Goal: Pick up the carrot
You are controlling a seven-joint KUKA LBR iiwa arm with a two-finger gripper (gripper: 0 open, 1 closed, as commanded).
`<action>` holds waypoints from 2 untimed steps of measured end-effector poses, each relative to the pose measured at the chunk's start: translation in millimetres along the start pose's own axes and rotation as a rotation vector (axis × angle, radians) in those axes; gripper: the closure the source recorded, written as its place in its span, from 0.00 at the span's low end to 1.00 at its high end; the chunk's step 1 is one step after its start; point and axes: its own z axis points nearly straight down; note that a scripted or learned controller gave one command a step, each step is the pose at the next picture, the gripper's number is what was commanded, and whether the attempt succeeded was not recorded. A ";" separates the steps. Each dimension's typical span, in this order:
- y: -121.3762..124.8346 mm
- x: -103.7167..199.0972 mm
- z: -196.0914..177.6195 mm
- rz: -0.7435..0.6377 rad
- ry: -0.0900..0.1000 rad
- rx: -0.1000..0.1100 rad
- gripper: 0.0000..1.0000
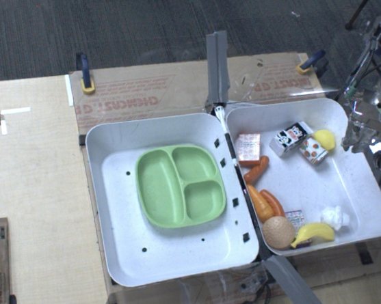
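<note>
The gripper (355,138) hangs at the right bin's (365,226) far edge, jaw state impossible to tell, and the carrot (260,204), well left against the divider, risks a blocked, slipping grasp.

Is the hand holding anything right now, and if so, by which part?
Nothing is held. The hand sits at the right bin's far right edge, while the carrot lies untouched by the divider.

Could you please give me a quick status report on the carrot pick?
Gripper at right bin's right edge, nothing held. Carrot on the bin floor by the divider, untouched. Hot dog above it, egg and banana crowding below.
</note>
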 end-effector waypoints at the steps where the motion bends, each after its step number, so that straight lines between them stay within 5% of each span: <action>1: 0.0 0.3 -7.5 -0.004 -0.003 0.003 1.00; 2: 0.0 0.6 -15.1 -0.008 -0.007 0.006 1.00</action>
